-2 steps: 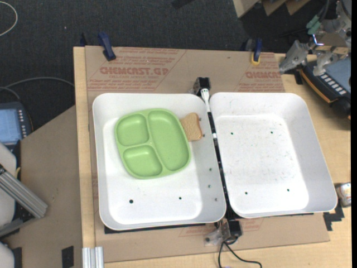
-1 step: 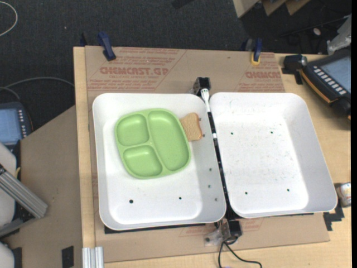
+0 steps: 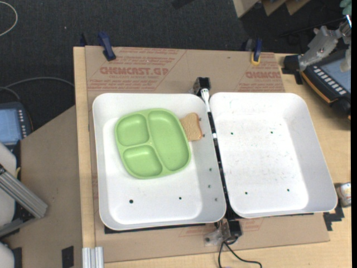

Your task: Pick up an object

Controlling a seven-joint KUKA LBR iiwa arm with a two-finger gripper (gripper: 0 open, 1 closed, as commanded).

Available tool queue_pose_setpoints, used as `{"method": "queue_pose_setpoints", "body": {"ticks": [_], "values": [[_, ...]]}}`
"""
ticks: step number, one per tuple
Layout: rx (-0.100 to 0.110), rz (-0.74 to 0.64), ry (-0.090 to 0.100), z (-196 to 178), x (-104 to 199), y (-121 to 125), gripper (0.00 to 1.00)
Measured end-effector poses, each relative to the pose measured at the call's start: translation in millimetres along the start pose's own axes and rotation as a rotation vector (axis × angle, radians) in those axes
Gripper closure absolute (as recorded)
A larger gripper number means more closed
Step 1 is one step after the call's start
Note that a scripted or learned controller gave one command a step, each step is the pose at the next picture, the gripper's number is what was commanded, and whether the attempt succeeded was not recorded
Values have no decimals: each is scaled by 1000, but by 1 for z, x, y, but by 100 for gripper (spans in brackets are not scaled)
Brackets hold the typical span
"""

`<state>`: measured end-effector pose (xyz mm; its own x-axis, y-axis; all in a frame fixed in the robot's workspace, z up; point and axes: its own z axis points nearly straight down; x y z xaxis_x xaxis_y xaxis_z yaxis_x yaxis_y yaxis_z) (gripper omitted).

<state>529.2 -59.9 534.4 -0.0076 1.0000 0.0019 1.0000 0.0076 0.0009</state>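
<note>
A green plate (image 3: 152, 143) lay in the left bin (image 3: 162, 211). It had three parts, and it sat in the top half of the bin. A small tan piece (image 3: 192, 126), maybe bread or a cracker, lay right at the plate's right edge. It looked like it touched the rim. It was between the plate and the wall where the two bins meet. Its long side ran up and down the view, leaning just a bit.

The right bin (image 3: 268, 149) had only small dark specks on its floor.

A grey metal part at the top right, past the right bin's far corner, looked like the gripper (image 3: 322, 48). It was too blurry to be sure. I could not tell if it was spread wide or pinched close. It held nothing that I could see.

Both things lay to the left of it, well apart, with the whole right bin in between. The tan piece was the nearer one. I think the arm would need to cross the right bin and come down over that piece. A pinch across its short side seemed best.
</note>
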Motion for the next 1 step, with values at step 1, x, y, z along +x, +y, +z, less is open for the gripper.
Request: {"method": "queue_pose_setpoints", "body": {"ticks": [1], "values": [[1,-1,0,-2,62,-49,0]]}}
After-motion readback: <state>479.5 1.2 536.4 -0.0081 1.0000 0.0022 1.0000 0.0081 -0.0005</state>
